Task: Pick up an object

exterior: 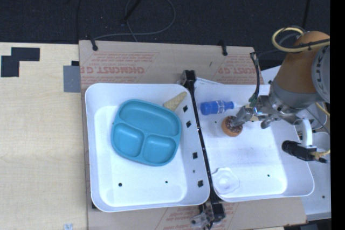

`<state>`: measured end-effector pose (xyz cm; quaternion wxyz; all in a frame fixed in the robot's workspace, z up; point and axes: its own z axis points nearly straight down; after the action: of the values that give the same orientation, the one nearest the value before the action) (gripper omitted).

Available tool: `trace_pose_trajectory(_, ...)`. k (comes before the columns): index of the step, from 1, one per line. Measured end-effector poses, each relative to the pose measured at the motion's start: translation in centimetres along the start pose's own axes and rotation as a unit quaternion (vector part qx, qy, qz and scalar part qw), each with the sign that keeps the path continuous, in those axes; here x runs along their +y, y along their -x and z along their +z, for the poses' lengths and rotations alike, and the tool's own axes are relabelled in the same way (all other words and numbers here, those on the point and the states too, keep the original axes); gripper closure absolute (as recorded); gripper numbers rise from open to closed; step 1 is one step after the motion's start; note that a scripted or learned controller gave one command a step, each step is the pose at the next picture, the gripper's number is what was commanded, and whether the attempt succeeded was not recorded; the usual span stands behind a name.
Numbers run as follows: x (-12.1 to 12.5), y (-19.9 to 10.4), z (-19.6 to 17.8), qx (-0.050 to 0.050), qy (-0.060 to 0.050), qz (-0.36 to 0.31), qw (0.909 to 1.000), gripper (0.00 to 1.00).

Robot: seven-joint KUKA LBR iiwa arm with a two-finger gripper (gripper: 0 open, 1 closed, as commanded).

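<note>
- so, camera view: the gripper [241, 117] sits low in the right bin [269, 180], right over a small round brown object [233, 126]; i can't tell how its tips are set.
- a blue bottle [216, 107] lies just beside it, toward the divider.
- i'd say the trick now is to stay centred on the round piece and clear of the bottle before closing.
- in the left bin [102, 180] a blue divided tray [146, 132] lies with a tan wedge [175, 100] at its rim.
- a clear lid-like thing [225, 179] rests near the right bin's front.
</note>
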<state>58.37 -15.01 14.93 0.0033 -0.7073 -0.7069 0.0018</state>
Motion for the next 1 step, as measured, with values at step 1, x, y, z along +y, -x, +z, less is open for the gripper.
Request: trace_pose_trajectory(1,0.39,-0.07,6.02,-0.002,0.004,0.001,1.0000,0.00)
